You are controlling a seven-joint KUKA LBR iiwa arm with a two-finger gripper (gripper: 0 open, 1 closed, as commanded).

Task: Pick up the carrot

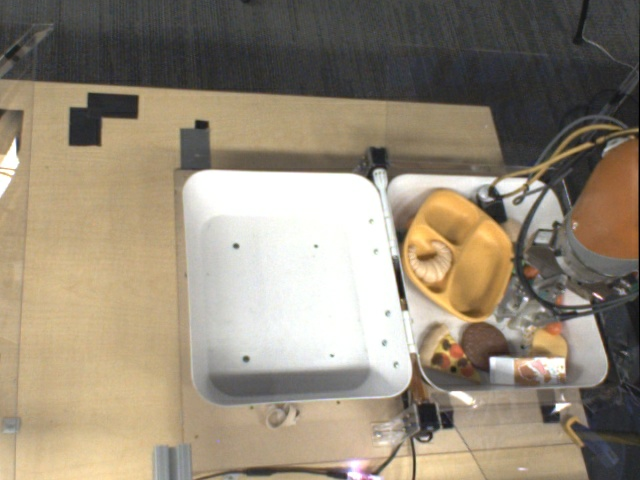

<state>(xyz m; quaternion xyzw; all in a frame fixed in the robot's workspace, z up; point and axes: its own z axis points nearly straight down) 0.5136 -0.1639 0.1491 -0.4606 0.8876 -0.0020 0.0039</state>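
The arm (605, 213) reaches in from the right and hangs over the right bin (597, 368). Its gripper (522, 310) points down at the bin floor, just right of a yellow bowl-shaped toy (478, 258). A small orange bit (553, 326) shows right beside the gripper, next to a pale yellow piece (549, 343); I cannot tell whether it is the carrot. Cables and the wrist hide much of the bin's right side.
In the right bin, a mushroom (431, 261) lies in the yellow toy. A brown round item (483, 342), a pizza slice (447, 354) and a white labelled tube (527, 370) crowd the front. The left bin (290, 283) sits beside it, with bare bench at far left.
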